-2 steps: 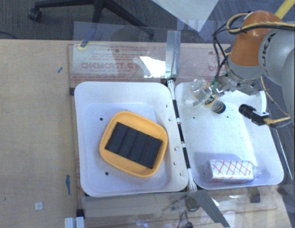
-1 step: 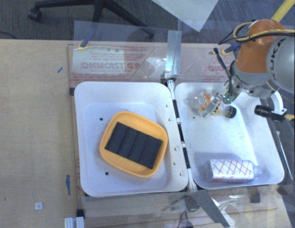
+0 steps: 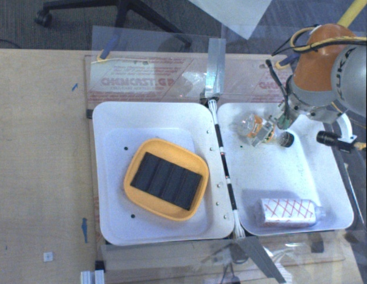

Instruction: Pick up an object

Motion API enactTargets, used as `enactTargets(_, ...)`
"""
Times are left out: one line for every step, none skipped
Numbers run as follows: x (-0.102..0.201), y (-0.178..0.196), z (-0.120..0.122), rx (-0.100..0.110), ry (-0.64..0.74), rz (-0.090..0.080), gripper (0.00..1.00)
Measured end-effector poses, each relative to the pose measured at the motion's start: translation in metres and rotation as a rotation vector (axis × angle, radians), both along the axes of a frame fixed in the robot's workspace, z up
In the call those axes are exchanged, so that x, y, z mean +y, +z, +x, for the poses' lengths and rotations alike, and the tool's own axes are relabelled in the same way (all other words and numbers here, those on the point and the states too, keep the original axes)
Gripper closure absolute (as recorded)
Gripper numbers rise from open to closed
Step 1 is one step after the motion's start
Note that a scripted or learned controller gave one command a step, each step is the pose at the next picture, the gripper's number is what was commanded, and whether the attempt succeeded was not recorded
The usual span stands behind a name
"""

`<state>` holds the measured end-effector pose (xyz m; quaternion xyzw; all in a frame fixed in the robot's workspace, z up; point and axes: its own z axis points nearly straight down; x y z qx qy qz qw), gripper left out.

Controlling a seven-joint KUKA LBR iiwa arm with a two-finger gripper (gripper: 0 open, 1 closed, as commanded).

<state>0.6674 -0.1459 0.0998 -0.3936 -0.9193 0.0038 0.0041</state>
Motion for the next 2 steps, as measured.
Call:
enactTargets(0.0000,0.0000,0.0000,0.000,0.000,0.000,0.00)
enactTargets(0.0099,-0.0002,-0.0045,-0.005,-0.059,-0.014,0.00)
